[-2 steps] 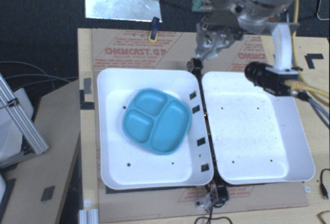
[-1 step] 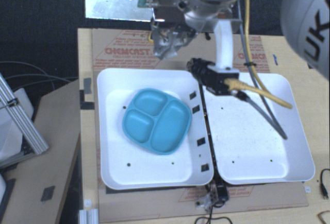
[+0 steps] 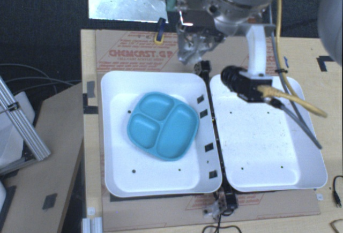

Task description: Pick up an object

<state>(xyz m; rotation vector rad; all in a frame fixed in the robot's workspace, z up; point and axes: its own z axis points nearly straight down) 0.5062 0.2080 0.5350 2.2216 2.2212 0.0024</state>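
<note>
A blue plate (image 3: 163, 125) with three compartments lies flat in the middle of the left bin (image 3: 120, 173). My gripper (image 3: 192, 51) hangs high over the far edge of the bins, near the divider, well above and behind the plate. Nothing shows between or under it.
The right bin (image 3: 268, 162) lies beside the left one, with black clips along the divider (image 3: 211, 130) between them. A cardboard sheet (image 3: 134, 52) lies under both bins. A metal frame (image 3: 21, 125) stands at the left off the bench.
</note>
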